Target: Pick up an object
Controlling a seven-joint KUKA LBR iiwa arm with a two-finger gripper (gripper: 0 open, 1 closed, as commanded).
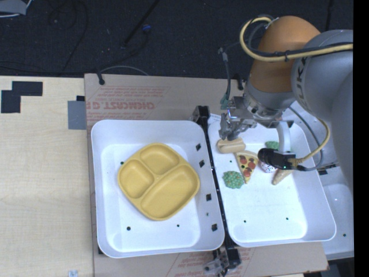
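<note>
Camera view | gripper low in right bin, just above tan block | grip unclear | yellow tray in left bin

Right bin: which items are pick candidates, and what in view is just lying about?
In play:
- tan bread-like piece, right under the gripper
- pizza slice
- green leafy piece
- small green piece
- tan wedge

Lying about:
- yellow divided plate in the left bin
- cardboard sheet under the bins
- cables on the dark floor
</note>
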